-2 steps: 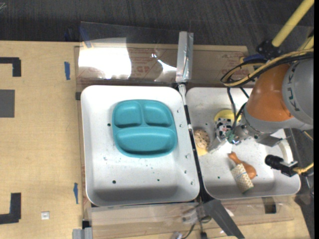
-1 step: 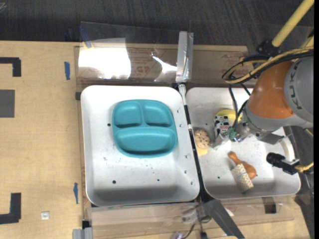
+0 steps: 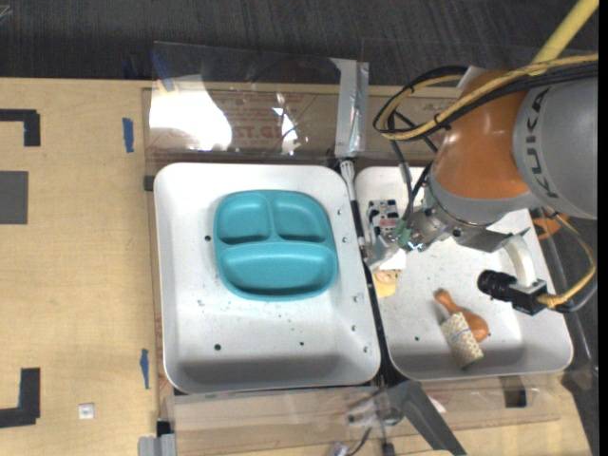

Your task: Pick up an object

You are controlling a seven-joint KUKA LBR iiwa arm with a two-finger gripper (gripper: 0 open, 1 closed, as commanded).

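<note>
Lying near the front edge of the right bin (image 3: 532,350), a small brush (image 3: 461,329) with a wooden handle looks untouched, well apart from the gripper (image 3: 388,234). Further back, a small pale scrap (image 3: 385,278) sits against that bin's left wall, just in front of the gripper, which hangs low at the same wall. Nothing seems lifted, so I judge the pick not yet made: closing on an object and raising it are left. Whether the gripper is released or clenched I cannot tell, since the orange wrist (image 3: 480,155) and cables crowd it. A teal divided plate (image 3: 275,245) lies in the middle of the left bin (image 3: 190,350).
</note>
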